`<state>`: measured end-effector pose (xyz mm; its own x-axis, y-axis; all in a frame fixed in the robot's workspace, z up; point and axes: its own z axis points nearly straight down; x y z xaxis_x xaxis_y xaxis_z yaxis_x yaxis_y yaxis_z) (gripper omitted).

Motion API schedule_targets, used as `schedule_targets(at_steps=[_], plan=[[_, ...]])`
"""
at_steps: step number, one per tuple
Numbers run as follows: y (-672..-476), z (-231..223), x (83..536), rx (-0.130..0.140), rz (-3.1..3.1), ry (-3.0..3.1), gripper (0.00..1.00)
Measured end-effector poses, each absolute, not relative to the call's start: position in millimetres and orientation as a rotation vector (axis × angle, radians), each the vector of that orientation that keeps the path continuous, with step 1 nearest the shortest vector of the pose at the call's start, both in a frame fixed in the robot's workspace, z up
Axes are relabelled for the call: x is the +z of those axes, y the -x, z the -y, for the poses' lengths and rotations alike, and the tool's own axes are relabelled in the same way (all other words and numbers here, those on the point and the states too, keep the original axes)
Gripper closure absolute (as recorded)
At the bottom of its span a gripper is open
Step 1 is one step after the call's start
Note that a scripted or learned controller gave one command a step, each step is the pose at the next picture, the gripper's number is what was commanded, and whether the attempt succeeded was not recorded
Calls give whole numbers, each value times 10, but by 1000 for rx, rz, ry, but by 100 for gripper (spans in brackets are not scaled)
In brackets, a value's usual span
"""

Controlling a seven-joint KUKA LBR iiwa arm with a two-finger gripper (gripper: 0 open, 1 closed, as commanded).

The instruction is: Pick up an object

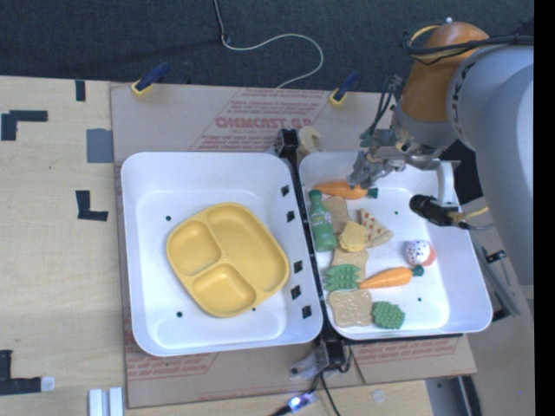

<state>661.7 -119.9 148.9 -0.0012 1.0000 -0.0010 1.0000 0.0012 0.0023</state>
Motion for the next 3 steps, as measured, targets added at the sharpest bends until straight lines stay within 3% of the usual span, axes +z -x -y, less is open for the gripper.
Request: schedule_targets(at_steps=[1,2,3], plan=[[-6696,1266,2026,2,-2221,-2217,100],[-6702,1260,2254,1,-2223,-2220,100],[-6520,843,2294,-2,-2228,-2218,100]])
